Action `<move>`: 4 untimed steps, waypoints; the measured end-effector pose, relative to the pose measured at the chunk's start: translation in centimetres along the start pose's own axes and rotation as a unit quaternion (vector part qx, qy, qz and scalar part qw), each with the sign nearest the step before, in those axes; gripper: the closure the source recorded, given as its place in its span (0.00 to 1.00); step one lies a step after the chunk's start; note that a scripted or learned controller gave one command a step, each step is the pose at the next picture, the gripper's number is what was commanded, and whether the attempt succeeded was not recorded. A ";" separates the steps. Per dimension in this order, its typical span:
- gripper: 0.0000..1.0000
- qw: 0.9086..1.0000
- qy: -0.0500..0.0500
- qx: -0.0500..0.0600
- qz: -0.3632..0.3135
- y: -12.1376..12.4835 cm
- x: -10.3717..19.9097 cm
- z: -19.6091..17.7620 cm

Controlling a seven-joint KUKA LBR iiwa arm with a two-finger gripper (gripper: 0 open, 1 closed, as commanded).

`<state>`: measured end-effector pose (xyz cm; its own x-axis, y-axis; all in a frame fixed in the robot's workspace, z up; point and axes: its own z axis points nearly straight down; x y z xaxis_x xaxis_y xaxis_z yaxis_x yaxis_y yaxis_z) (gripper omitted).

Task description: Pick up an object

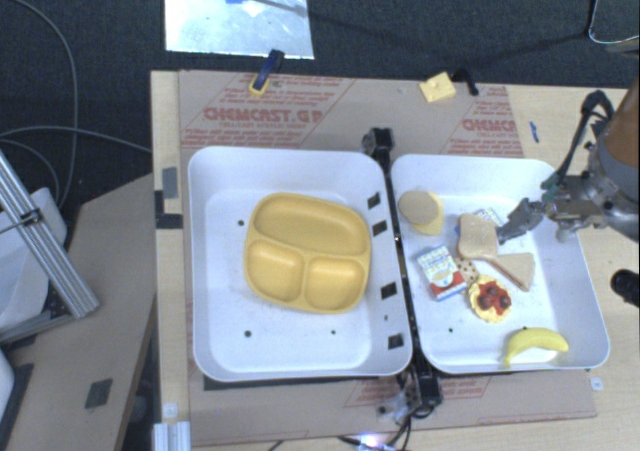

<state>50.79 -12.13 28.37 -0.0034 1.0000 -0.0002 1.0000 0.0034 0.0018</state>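
Note:
The right bin (570,289) holds several toy foods: a pale yellow cylinder (421,210), a slice of bread (477,236), a triangular sandwich wedge (515,268), a small carton with red print (439,272), a round piece with red topping (490,299) and a banana (533,343). My gripper (520,218) hangs over the right bin's upper right part, just right of the bread slice. Its dark fingers point left and down. I see nothing between them.
A yellow divided tray (305,251) lies in the left bin (215,269). A yellow block (437,88) and a blue-yellow tool (266,71) rest on the cardboard behind the bins. The arm enters from the right edge.

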 end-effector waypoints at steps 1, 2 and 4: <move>0.00 1.000 0.002 0.003 0.002 1.9 -0.7 18.8; 0.00 1.000 -0.002 -0.006 -0.002 13.7 -3.1 19.7; 0.00 1.000 0.000 -0.002 -0.002 11.8 1.2 19.9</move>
<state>62.61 -10.93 8.54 -0.0082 1.0000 -0.0004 0.9999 0.0082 0.0066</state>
